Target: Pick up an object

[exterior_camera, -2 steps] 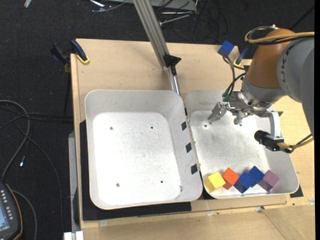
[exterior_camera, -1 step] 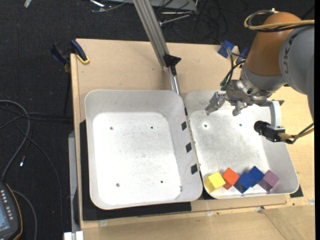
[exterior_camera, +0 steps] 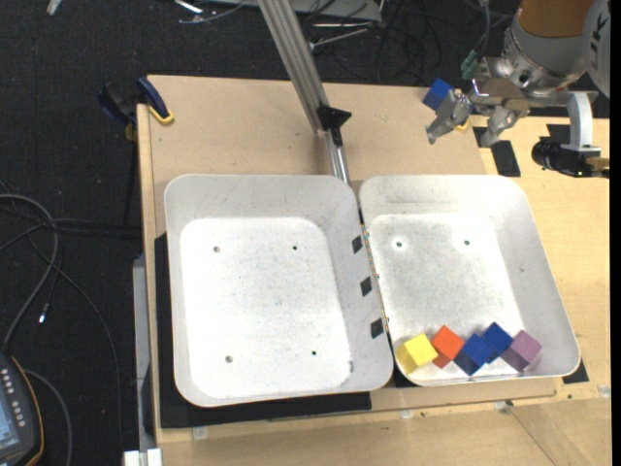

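Approach step: claw (exterior_camera: 473, 116) spread open, holding nothing, raised beyond right bin (exterior_camera: 543, 260); next, descend onto 1 of 5 blocks, e.g. orange block (exterior_camera: 446, 343), clustered at near edge.

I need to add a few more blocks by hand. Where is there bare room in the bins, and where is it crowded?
The left bin is bare wall to wall. The right bin is free across its far and middle floor. Its near edge is crowded: yellow block, orange block, blue blocks and purple block huddle together.
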### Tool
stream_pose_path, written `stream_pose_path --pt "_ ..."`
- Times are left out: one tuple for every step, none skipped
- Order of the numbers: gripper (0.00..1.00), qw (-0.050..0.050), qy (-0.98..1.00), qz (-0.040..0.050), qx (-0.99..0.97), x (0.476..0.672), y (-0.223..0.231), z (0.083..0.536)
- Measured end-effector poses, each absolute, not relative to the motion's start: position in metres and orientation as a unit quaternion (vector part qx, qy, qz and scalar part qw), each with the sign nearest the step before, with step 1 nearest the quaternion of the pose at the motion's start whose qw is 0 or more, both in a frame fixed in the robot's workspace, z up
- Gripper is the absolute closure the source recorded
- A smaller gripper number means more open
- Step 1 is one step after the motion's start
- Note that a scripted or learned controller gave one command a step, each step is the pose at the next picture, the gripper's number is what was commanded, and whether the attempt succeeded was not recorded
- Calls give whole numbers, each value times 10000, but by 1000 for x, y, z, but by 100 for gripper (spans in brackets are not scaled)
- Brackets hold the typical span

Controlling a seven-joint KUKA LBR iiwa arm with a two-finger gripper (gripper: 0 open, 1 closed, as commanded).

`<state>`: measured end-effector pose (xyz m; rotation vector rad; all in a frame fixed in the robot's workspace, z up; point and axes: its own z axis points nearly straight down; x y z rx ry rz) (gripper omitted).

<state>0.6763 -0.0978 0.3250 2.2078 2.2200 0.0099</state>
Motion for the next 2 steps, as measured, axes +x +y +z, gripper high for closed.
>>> stream_pose_path --pt "0 -21 7086 -16 7056 617 -67 303" --pt "0 35 7057 6 7085 658 -124 334"
